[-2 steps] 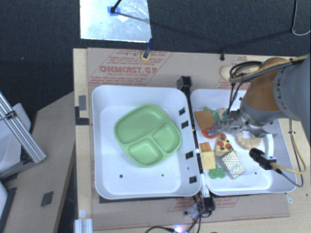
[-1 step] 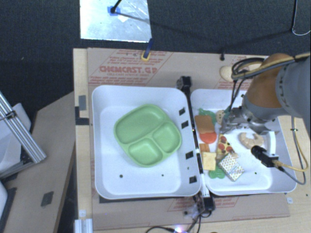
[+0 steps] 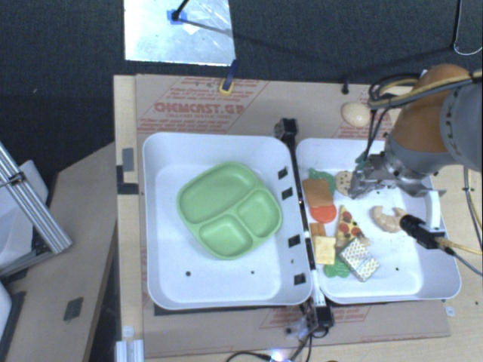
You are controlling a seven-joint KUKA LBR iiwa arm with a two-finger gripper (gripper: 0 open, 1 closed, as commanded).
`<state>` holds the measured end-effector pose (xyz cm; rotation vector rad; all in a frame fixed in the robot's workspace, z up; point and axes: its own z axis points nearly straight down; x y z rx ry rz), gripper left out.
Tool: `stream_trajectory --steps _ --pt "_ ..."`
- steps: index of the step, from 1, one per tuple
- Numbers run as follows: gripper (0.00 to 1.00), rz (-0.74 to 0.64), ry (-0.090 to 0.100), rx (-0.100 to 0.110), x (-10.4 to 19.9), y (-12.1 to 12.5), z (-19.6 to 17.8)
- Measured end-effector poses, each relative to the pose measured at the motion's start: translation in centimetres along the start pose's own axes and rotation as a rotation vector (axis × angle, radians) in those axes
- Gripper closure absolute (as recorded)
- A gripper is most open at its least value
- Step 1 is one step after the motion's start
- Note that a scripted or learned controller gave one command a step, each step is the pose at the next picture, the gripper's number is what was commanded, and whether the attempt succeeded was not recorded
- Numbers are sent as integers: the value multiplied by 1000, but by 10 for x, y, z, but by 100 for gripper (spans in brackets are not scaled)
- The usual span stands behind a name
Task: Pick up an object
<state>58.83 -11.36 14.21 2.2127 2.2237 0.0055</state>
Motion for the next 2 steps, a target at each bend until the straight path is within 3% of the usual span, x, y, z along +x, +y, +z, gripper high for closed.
stream_trajectory --steps 1,2 --pt "100 -1 0 -1 5 -4 -61" --pt "100 -2 1 2 5 -3 -84"
